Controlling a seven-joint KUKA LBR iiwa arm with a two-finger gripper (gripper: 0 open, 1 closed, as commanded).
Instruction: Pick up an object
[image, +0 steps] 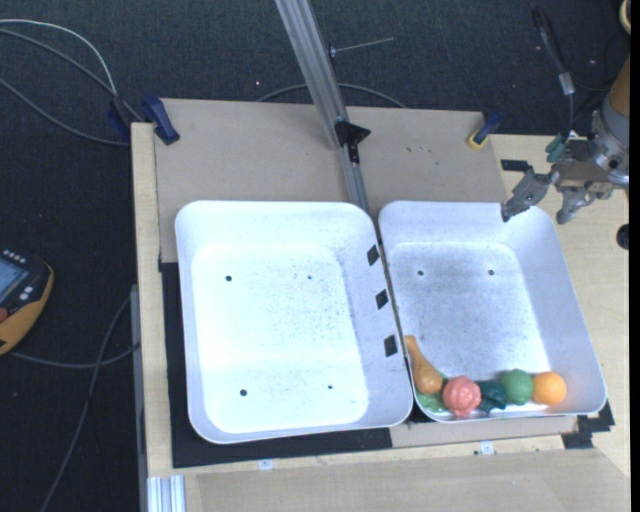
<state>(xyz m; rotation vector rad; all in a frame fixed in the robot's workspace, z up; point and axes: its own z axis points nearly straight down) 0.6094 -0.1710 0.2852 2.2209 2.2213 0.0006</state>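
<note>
Small toys lie in a row along the near edge of the right bin (470, 245): an orange carrot-shaped piece (423, 368), a pink ball (461, 394), a green ball (517, 385) and an orange ball (549, 387). My gripper (545, 204) hangs over the bin's far right corner, well away from the toys. Its two fingers are spread apart with nothing between them.
The left bin (275, 320) sits beside the right one on the wooden bench. A slanted metal pole (322, 80) rises behind the bins. Blue clamps (160, 118) and a yellow clamp (485, 128) grip the board's far edge. A handheld device (20, 290) lies at the far left.
</note>
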